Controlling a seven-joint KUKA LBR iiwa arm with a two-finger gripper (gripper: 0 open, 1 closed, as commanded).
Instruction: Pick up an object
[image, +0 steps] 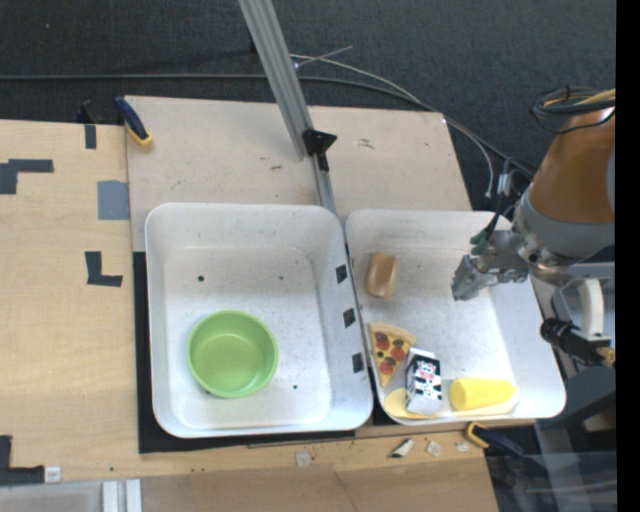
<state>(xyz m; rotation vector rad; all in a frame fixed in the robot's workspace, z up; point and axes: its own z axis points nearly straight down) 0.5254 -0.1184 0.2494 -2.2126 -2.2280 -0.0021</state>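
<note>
The gripper (470, 284) hangs over the right bin (455, 230), toward its right side, at the end of the grey arm (570, 190) with its orange band that reaches in from the right; whether it is clenched or released cannot be told from this angle, and nothing is seen held in it. Nearest to it in that bin, to its left and apart from it, a small tan bread-like piece (381, 273) lies close to the wall shared with the other bin. Toward the near edge of the right bin sit a pizza slice toy (389, 349), a small black-and-white carton (424, 381) just beside it, and a yellow block (482, 393) close beside the carton on its right. The left bin (240, 225) holds a green bowl (233, 353), upright, in its near left part. Both bins rest side by side on the wooden bench (50, 300).
</note>
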